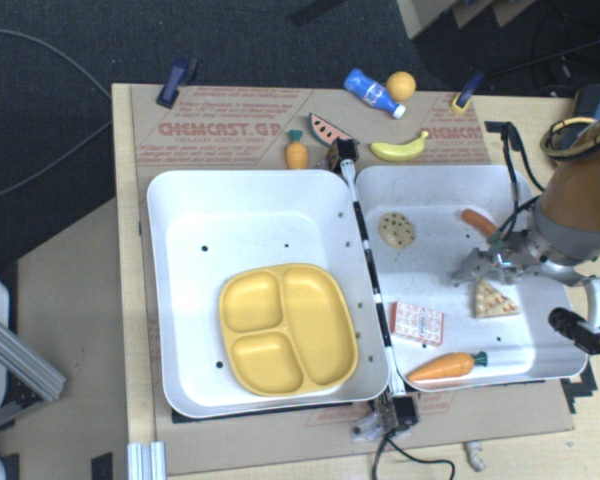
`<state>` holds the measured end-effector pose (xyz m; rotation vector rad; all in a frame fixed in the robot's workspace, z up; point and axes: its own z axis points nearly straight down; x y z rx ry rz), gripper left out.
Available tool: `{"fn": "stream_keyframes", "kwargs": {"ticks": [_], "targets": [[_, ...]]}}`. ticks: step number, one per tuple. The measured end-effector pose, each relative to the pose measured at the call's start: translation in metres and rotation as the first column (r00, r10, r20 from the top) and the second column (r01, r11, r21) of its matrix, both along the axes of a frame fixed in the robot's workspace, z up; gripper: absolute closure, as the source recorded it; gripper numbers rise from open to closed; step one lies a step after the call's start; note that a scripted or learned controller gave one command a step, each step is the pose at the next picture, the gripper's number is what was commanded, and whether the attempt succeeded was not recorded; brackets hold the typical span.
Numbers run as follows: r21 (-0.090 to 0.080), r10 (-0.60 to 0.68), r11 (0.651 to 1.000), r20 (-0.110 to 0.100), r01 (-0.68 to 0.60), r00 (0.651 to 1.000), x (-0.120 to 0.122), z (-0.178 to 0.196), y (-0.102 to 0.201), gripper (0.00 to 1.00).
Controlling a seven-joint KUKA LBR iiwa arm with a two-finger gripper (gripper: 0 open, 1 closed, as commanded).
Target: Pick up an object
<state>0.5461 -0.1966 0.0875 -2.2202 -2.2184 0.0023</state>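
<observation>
Pizza slice (496, 301): small wedge lying flat on the floor of the right bin (435, 183), right of centre. Long axis roughly up-down in the view, narrow tip toward the far side, broad crust edge toward the near side.

Gripper (492, 265): directly above the slice's tip as seen from the camera, touching or just over it; contact not resolvable. Whether its fingers are spread or closed cannot be told from this angle. Nothing visibly held between them.

Other items in right bin: sausage (478, 221) just beyond the gripper, lying slantwise; cookie (397, 230) well to the left of it; cracker packet (418, 322) left of the slice near the bin divider; carrot (445, 367) along the near wall, green end to the right.

Left bin (180, 218): yellow divided tray (286, 326), three compartments.

On the bench behind the bins: banana (399, 148), blue bottle (373, 92), orange (401, 85), watermelon slice (325, 128), a small carrot toy (297, 154).
</observation>
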Motion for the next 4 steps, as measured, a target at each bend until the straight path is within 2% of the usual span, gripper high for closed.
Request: {"fn": "stream_keyframes", "kwargs": {"ticks": [1, 2, 3, 4], "targets": [[-0.001, 0.002, 1.000, 0.005, -0.002, 1.000, 0.092, -0.002, -0.015, 0.00], [0.000, 0.002, 1.000, 0.001, -0.002, 1.000, 0.120, -0.003, 0.031, 0.00], [0.003, 0.002, 1.000, -0.001, -0.002, 1.000, 0.120, -0.003, -0.013, 0.00], [0.012, 0.004, 1.000, -0.005, -0.004, 1.000, 0.120, 0.003, -0.021, 0.00]]}}
